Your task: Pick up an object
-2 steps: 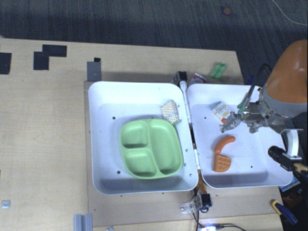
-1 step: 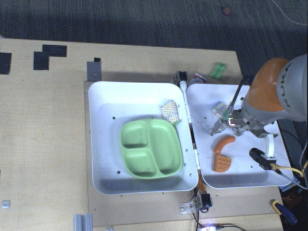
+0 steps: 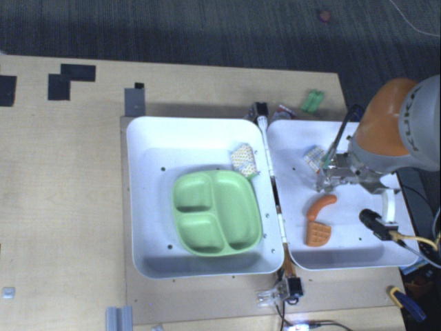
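Spreading across the view, the bench (image 3: 62, 205) carries the left bin (image 3: 148, 185), and touching that bin's right edge sits the right bin (image 3: 344, 254). The arm (image 3: 406, 126) reaches in well to the right of the left bin, its orange band above the wrist. A green tray (image 3: 217, 212) with three compartments lies inside the left bin, toward its near wall. Beyond the tray, against the left bin's right wall, rests a pale patterned lump (image 3: 243, 158). The gripper (image 3: 332, 178) hangs over the right bin, right of the left bin's edge; whether its jaws stand apart or together I cannot tell, and nothing can be made out between them. Just below the gripper lies an orange sausage (image 3: 321, 206), and touching its near end an orange waffle (image 3: 318, 234), both near the left bin's right wall. A small clear packet (image 3: 313, 158) lies just beside the gripper, on its left-bin side.
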Robot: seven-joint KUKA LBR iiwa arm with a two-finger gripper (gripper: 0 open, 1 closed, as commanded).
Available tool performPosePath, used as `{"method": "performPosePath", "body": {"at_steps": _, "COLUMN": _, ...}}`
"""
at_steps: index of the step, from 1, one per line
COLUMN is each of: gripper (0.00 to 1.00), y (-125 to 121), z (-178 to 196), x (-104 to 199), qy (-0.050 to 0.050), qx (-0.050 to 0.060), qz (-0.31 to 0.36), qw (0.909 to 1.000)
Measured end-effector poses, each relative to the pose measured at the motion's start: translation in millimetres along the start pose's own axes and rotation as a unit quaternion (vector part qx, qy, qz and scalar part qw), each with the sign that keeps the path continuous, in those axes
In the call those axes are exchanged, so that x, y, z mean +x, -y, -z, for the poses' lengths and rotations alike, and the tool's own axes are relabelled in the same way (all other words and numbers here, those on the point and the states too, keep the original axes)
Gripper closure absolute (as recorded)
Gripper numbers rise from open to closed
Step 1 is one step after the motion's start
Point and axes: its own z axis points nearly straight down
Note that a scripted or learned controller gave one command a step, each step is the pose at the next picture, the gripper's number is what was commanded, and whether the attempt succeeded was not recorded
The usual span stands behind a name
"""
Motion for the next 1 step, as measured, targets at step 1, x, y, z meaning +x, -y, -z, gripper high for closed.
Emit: {"method": "performPosePath", "body": {"at_steps": 1, "gripper": 1.0, "y": -23.0, "z": -13.1, "x": -86.4, "qy": 0.002, "qx": 0.001, "qz": -0.001, "qw": 1.0}}
